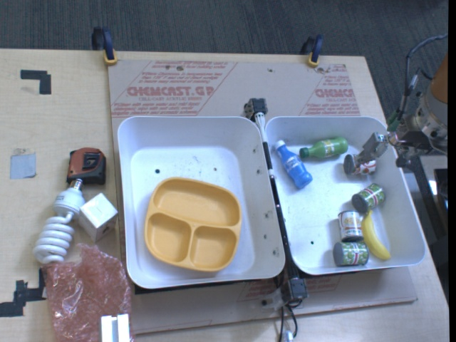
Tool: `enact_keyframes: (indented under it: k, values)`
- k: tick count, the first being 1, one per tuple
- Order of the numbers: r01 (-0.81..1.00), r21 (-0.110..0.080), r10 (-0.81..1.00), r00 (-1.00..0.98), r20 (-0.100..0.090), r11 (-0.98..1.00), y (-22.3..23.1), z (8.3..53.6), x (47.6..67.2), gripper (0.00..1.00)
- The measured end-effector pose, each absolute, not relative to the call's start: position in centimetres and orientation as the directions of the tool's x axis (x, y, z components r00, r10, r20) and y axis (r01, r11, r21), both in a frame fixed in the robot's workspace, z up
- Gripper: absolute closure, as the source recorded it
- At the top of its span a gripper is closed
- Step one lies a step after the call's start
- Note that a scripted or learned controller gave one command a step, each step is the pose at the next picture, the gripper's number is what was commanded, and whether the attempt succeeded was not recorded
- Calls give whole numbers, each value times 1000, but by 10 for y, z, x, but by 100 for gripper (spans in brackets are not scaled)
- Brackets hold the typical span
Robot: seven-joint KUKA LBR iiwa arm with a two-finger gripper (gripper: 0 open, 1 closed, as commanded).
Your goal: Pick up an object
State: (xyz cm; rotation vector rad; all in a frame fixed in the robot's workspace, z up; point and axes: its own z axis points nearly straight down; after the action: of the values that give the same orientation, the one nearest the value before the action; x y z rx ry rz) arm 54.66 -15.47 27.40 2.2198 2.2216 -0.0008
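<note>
Gripper: the gripper (368, 155) sits low at the right bin's (324, 266) upper right; how far its fingers are spread I cannot tell, and nothing shows held between them.
Candidates: green bottle (324, 148) and blue bottle (293, 165) lie near the bin's top; three small cans (368, 197) (350, 226) (351, 254) crowd a banana (375, 236) at lower right.
Left bin: holds a yellow divided tray (192, 223).
Advice: probably go for the green bottle, which lies apart from the rest; close across its narrow width, then lift straight.

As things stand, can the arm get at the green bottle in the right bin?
Probably yes. The green bottle lies on its side near the far wall of the right bin, nothing on top of it. The blue bottle lies just beside it, apart. The gripper is already close by.
</note>
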Motion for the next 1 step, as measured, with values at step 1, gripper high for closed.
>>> enact_keyframes:
  k: [1]
  values:
    - [1000, 0, 1000, 1, -1, -1, -222, 176, 564, 0]
